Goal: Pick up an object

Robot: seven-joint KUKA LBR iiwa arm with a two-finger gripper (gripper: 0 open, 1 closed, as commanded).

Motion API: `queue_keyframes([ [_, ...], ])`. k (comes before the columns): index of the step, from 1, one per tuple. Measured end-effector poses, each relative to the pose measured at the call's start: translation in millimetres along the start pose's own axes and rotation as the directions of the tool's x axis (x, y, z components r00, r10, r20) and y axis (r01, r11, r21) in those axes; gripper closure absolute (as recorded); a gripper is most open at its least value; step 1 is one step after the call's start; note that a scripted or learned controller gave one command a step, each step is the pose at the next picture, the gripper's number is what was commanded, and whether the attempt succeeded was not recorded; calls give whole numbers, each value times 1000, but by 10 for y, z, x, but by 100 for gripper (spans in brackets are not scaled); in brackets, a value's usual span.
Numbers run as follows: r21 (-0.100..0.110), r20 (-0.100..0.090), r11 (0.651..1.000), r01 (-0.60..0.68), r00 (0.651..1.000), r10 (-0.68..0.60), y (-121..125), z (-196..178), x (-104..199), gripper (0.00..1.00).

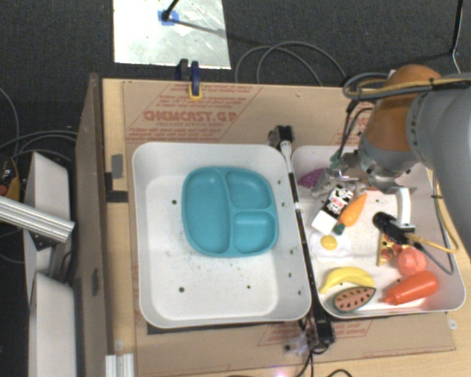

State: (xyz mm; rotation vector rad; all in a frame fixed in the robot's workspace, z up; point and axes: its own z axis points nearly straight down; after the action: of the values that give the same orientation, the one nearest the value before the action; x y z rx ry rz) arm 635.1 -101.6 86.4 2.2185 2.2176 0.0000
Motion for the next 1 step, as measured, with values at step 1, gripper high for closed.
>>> queue_keyframes([
  [1,-1,-4,1000,7,1000,-7,181,10,179,0],
])
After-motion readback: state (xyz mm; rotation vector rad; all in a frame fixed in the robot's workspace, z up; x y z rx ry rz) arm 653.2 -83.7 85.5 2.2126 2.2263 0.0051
